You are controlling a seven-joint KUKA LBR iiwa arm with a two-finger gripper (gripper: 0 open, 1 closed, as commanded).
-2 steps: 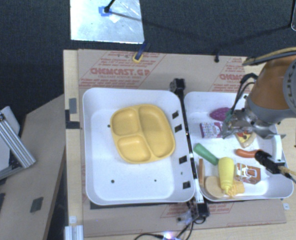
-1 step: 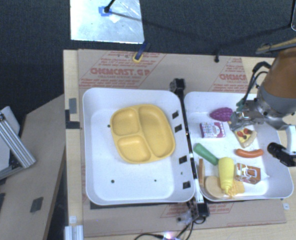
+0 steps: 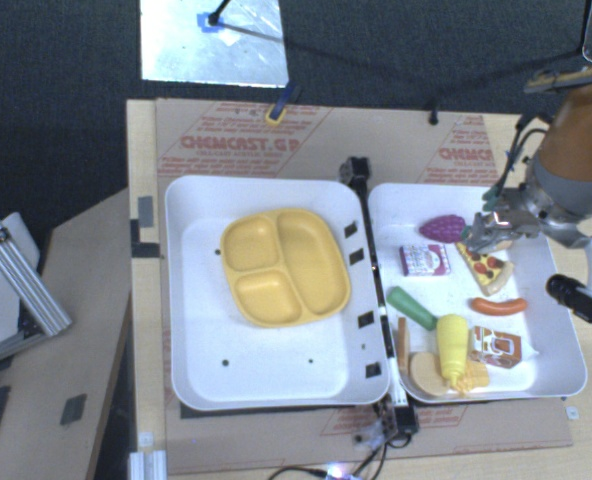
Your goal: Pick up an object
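Two white bins sit side by side on the bench. The left bin holds a yellow divided plate near its middle. The right bin holds the toy food: a purple bunch of grapes at the upper middle, a small pink carton below it, a pizza slice to the right of the carton, a hot dog under the pizza, a green pickle near the bin's left wall, a yellow mustard bottle, and a red-and-white packet at the lower right. The gripper hangs at the right of the frame, just above the pizza slice and beside the grapes. Whether it is open or closed cannot be told.
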